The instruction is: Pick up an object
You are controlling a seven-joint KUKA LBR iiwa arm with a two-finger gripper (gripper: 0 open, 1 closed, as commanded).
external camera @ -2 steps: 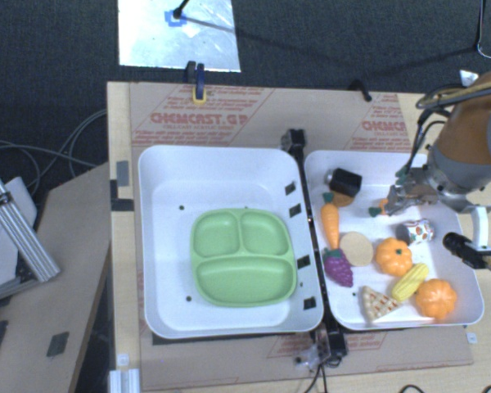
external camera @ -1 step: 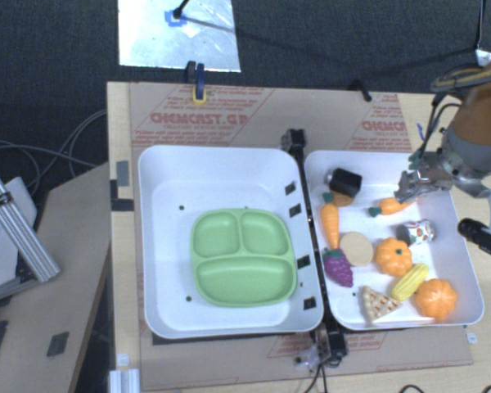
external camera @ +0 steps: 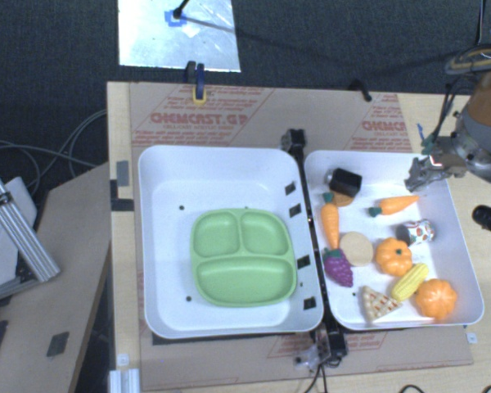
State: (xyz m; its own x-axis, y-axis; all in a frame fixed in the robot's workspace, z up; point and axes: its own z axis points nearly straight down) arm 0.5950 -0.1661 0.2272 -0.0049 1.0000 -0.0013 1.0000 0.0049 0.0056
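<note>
The gripper [external camera: 423, 173] hung over the far right corner of the right bin [external camera: 466, 252], and whether it was apart or together could not be told from this slanted view — nothing showed between its tips, so it carried no object.

The candidates all lay in that right bin. Nearest the gripper was a small carrot [external camera: 395, 205], lying almost level with its tip toward the right, well clear of its neighbours. A black cylinder [external camera: 344, 180] sat at the far left of the bin, and a longer carrot [external camera: 330, 223] ran along the left wall just below it. Toward the near side the pieces crowded: a tan disc [external camera: 357, 248] touched the purple grapes [external camera: 338, 267], an orange pumpkin [external camera: 394, 256] sat beside a yellow corn cob [external camera: 410, 282], with a second pumpkin [external camera: 435, 297] and a pizza slice [external camera: 379, 304] nearer still. A small red-and-white piece [external camera: 419, 232] lay by the right wall.

The left bin [external camera: 172, 178] held a green divided plate [external camera: 244, 256].

The small carrot looked the soundest choice: close, isolated, narrow. To do it well, the gripper would have needed to descend centred over the carrot's middle and close across its width, not along it — a grasp near the tapered tip would likely have slipped. The crowded near cluster risked pinching two things at once.
</note>
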